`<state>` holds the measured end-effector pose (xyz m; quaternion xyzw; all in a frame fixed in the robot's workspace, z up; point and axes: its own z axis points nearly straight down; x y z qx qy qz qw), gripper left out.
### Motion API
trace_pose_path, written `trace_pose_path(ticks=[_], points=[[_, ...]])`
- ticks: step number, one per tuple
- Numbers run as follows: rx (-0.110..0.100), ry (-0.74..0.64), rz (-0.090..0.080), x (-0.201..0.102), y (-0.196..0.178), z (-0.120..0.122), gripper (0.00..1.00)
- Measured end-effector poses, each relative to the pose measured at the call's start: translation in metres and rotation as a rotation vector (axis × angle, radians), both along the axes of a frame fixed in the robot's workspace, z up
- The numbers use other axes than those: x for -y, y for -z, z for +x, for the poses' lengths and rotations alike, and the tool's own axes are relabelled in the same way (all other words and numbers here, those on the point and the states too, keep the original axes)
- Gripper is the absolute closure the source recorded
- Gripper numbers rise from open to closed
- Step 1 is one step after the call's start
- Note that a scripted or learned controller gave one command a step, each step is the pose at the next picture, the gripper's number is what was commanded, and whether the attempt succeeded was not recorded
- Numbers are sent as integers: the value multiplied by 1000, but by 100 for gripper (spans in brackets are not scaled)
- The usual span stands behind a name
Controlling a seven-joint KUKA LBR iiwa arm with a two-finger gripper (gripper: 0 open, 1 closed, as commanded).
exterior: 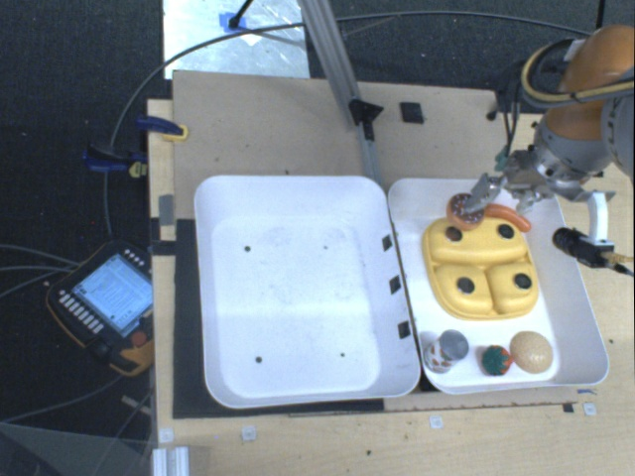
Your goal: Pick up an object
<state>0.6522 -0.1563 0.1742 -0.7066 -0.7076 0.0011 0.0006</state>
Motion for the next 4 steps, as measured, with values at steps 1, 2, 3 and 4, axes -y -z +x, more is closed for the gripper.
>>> trace_pose_path(ticks=[1, 2, 3, 4], points=[[1, -1, 0, -2, 42, -1, 0], [15, -2, -2, -1, 45, 3, 0], [19, -2, 1, -3, 35, 4, 100], [10, -4, -1, -4, -12, 12, 100]])
